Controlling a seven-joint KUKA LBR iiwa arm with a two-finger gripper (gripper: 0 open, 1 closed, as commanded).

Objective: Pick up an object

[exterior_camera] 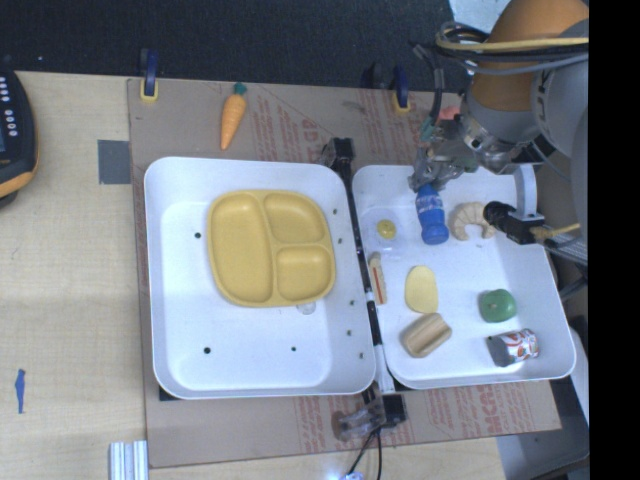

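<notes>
- My gripper (428, 180) hangs over the far left part of the right bin (462, 268), near its back wall.
- I cannot tell whether it is released or clenched; the slant hides that.
- The bottle (432, 218), blue with a pale cap end, lies directly under the gripper on the near side. Its upper end meets the gripper's tip in the view, and I cannot tell whether they touch.
- A pale pastry (468, 220) lies just to the right of the bottle.
- A small yellow disc (386, 230) sits to the bottle's left, near the wall between the bins.
- Nearer the front lie a yellow slice (421, 288) and a tan roll (426, 334), close together.
- A green ball (497, 305) and a red-and-white can (514, 346) are in the front right corner, well apart from my gripper.
- The left bin (180, 348) holds a yellow divided plate (270, 246).
- A carrot (232, 116) lies on the bench behind the left bin.
</notes>
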